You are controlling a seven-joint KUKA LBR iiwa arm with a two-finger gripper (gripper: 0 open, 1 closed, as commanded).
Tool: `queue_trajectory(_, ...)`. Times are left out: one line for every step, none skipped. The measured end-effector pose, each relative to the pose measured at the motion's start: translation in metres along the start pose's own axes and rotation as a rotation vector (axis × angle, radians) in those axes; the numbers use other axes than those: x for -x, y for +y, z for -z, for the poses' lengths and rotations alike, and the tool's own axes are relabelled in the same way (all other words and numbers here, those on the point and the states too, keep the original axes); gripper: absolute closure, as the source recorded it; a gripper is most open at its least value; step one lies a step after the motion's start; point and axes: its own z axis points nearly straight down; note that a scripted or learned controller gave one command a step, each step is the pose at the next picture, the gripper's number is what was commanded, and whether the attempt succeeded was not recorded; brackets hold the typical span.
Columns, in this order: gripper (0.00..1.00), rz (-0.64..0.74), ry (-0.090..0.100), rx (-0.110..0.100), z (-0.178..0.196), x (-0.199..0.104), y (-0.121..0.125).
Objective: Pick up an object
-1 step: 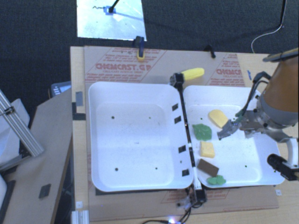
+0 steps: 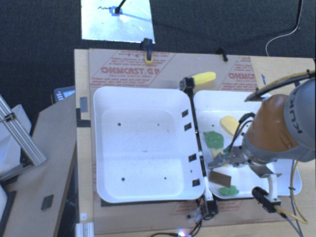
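The right bin holds a pale yellow piece, a dark green piece, a brown block and a light green piece. My gripper reaches in from the right, low over the bin's left side. It sits just below the dark green piece and just above the brown block. The orange wrist band and grey arm cover the middle and right of the bin.
The left bin lies beside the right one, with black clips along the shared rim. A yellow-handled tool rests on the board behind the bins. A yellow clamp stands at the board's far edge.
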Motion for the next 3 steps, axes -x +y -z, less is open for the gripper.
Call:
queue_trajectory(1.0, 0.002, 0.001, 0.004, 0.016, 0.0, 0.002)
queue_trajectory(1.0, 0.006, -0.001, 0.007, 0.006, -0.009, 0.06)
queue_trajectory(1.0, 0.015, 0.005, 0.017, 0.139, -0.107, 0.07)
